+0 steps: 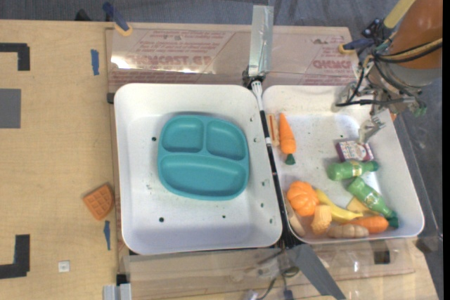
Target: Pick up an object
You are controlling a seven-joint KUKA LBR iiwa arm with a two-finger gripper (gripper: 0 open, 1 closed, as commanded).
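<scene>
Gripper [370, 127]: finger state indeterminable; poised above purple packet [353, 150]. Risk: crowded green bottle [350, 169] nudged, grasp missed or slipped.

Teal divided plate [204, 154] in left bin [133, 221]; waffle toy [98, 201] on bench [49, 151] just beside.

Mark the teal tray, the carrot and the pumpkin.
teal tray [204, 154]: camera view, on its centre divider.
carrot [285, 135]: camera view, on its orange body.
pumpkin [303, 197]: camera view, on its rounded top.
</scene>
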